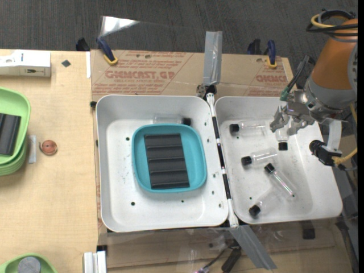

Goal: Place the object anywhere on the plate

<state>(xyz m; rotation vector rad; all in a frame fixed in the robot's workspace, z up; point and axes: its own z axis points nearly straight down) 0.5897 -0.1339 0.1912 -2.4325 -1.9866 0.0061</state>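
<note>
Gripper hovers at one o'clock over the right bin; finger state cannot be told. Vials lie below, apart from the plate in the left bin. Best practice: descend centred on one vial, fingers straddling its width.

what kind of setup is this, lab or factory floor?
Probably a robotics lab test bench: two white bins clamped over cardboard, clear capped vials as grasp objects, and a teal plate as target.

Even overhead light is washing the white bins bright; clear tubes are perhaps blurring into glare
</note>
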